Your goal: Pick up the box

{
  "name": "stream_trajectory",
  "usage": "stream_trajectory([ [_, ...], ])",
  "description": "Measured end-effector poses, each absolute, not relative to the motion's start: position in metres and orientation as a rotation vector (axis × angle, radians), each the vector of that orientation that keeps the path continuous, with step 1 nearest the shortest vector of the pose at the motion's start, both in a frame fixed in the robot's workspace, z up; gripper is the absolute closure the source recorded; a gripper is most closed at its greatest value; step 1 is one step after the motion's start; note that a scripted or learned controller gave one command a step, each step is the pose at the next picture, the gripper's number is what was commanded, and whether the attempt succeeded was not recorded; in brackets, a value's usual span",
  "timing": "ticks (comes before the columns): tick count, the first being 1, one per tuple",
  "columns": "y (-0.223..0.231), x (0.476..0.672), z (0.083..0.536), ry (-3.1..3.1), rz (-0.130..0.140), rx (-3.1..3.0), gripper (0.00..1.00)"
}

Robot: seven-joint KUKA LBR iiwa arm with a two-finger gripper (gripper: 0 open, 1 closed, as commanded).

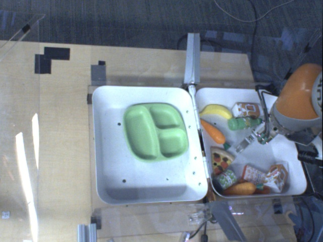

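Note:
Several small items lie in the right bin (pixel 298 155). A brown and white box (pixel 246 108) sits at its far edge beside a green bottle (pixel 242 122). Two more orange and white cartons (pixel 252 174) (pixel 277 177) lie at the near right corner. My gripper (pixel 245 144) hangs over the middle of this bin, just below the green bottle and above the cartons, pointing left. Nothing shows between its tips. The orange band of the arm (pixel 300 99) is at the right edge.
The right bin also holds a banana (pixel 216 111), a carrot (pixel 213 131), a pizza slice (pixel 222 160), a green can (pixel 227 178) and an orange fruit (pixel 240 188). The left bin (pixel 108 150) holds a green divided tray (pixel 155 131). A metal divider (pixel 192 59) stands between the bins.

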State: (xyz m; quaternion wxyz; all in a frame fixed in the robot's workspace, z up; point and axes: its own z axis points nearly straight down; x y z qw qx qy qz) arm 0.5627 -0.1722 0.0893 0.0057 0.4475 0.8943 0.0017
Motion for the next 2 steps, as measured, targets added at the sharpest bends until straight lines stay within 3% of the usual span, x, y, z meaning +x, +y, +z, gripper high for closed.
stream_trajectory([
  [1,-0.156,0.565,0.145,2.768,0.004,1.468,0.0],
  [2,-0.123,0.493,0.089,2.751,0.007,1.49,0.0],
])
